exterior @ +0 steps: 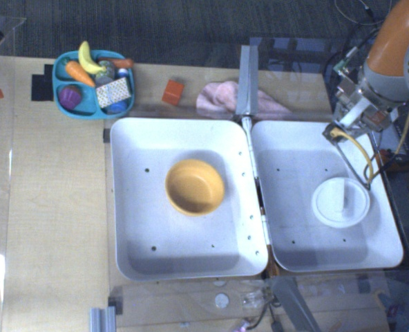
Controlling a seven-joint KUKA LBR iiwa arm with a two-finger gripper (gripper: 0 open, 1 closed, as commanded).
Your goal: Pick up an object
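The gripper (343,124) hung at the upper right of the frame, over the far rim of the right bin (294,254), and whether it was apart or together could not be told. Below it, at centre right, a white round lid-like object (340,201) lay flat on that bin's floor. It looked light, stiff and slippery, best pinched across its raised middle, whereas the yellow bowl (195,186) in the left bin (142,254) offered an easier rim.

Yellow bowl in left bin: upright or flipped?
Upright. The bowl shows its open mouth to the camera, rim all round and the shaded inner wall visible. It sits near the middle of the left bin.
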